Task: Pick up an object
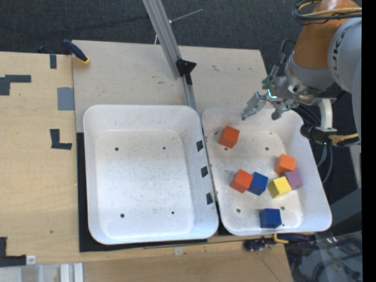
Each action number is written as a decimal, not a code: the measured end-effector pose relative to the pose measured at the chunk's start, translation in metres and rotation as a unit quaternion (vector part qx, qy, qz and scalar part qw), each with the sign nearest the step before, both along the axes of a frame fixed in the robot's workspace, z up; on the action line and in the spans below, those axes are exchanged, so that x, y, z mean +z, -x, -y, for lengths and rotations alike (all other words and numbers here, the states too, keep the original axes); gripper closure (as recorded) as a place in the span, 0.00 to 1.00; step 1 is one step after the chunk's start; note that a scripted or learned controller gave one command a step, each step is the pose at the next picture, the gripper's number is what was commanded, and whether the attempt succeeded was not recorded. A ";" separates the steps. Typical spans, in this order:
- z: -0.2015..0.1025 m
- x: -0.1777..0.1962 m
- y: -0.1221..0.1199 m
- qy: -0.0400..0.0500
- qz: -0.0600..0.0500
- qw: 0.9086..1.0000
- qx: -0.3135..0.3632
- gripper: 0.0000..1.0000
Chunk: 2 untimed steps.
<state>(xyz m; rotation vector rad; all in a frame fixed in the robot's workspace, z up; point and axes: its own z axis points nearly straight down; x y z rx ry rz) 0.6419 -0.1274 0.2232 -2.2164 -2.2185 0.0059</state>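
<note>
Seven matte cubes [258, 183] face you: three orange, two blue, one yellow, one purple; claw [264, 108] spread, holding nothing.

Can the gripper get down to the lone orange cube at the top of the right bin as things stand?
Probably yes: the gripper hangs above the right bin's far edge, and the orange cube sits apart from the other blocks.

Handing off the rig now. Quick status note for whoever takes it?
Tool: open, holding nothing, above the far edge of the right bin.
Blocks, all in the right bin: orange block alone, closest to the tool; a cluster with a second orange block, blue block, yellow block, purple block, third orange block; another blue block at the near end.
Done: nothing picked.
Left: descend, grasp, lift one.
</note>
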 end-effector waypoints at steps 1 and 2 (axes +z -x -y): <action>0.000 0.003 -0.001 0.001 0.002 1.000 0.001 0.00; 0.002 -0.062 -0.001 0.001 -0.001 1.000 0.000 0.00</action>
